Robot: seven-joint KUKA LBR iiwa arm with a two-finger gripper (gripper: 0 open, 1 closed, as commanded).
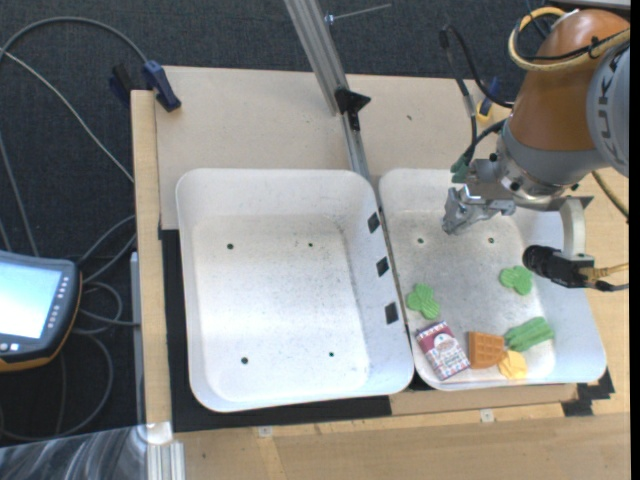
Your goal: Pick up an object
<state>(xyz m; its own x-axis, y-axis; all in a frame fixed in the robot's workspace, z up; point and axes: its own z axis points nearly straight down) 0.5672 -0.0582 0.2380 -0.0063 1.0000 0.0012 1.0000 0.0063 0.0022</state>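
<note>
The gripper (457, 218) hangs over the far end of the right bin (440, 190) with nothing in it (I cannot tell how it stands) — the toys, like the green piece (422, 299) and small card box (441, 350), lie near the front.
</note>
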